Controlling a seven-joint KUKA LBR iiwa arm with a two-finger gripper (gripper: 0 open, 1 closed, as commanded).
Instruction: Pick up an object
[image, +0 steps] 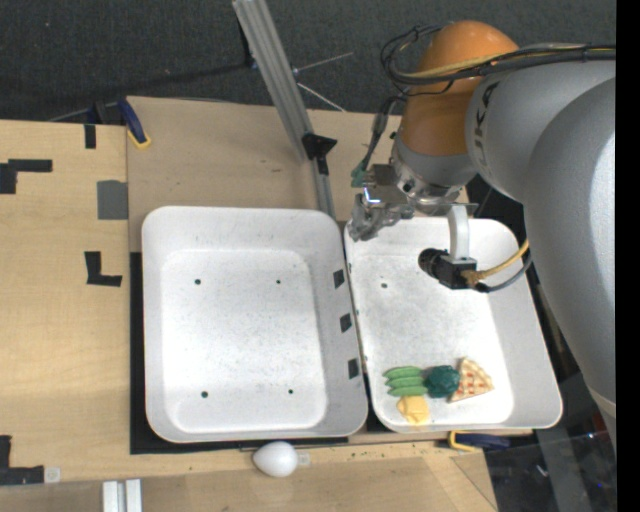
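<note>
White plastic is what you meet first on the left: the left bin (240, 318), a shallow tray lying just left of the right bin (505, 290), the two touching along a shared edge with small black clips. Use the right bin as your landmark. Below its lower left corner, out on the wooden bench (60, 330), a small white egg-shaped object (275, 459) rests against the black mat edge.

Inside the right bin, along its lower wall, you have a tight cluster: a green pea-pod piece (404, 378), a yellow piece (414, 408) just beneath it, a dark green lump (440, 380) touching both, and a pizza-slice toy (472, 381) at the cluster's right end. They lie touching or nearly so, the row running roughly across the bin.

The gripper (372, 218) hangs over the right bin's upper left corner, near the rim, under the orange-banded wrist. You cannot tell from this slant whether its fingers stand apart or together; nothing shows between them.

My judgement: the pick has not begun. The cluster lies well apart from the gripper, toward the bin's opposite, lower wall and a little to the right, so the coming move is a travel down the bin before any descent.
</note>
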